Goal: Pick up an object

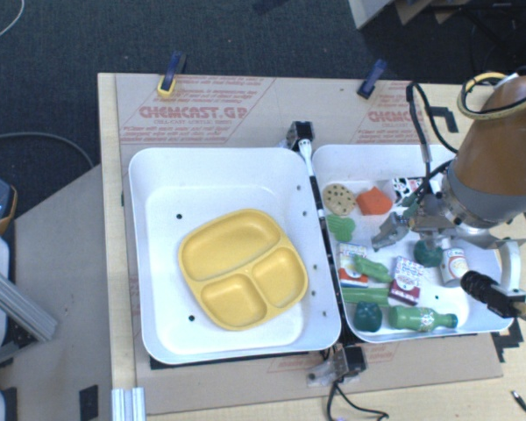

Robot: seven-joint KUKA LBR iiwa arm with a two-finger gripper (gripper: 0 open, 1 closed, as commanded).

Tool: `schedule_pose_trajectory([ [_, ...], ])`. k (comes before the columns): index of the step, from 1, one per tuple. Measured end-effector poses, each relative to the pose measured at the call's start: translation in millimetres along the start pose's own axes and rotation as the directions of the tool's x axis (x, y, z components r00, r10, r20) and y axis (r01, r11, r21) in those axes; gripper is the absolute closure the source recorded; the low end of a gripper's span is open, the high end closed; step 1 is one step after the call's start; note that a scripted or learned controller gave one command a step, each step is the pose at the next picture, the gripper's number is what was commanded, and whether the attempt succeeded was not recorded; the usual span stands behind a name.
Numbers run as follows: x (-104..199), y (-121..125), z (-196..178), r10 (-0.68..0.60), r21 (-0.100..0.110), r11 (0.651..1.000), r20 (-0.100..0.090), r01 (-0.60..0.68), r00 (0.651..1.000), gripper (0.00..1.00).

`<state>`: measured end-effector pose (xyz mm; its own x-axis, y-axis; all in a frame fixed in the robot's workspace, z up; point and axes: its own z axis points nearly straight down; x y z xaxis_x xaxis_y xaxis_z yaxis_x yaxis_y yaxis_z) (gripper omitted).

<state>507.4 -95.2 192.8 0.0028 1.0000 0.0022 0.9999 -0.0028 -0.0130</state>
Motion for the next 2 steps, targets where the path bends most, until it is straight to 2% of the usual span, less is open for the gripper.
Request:
schedule_pose_trajectory([
  [1,0.0,2.8,-5.4,-0.003,-0.012,1.000,0.002,0.003,1.000,0.00],
  [2,-3.0,9.5,54.8,-0.002,-0.006,1.000,0.000,0.002,1.000,0.00],
])
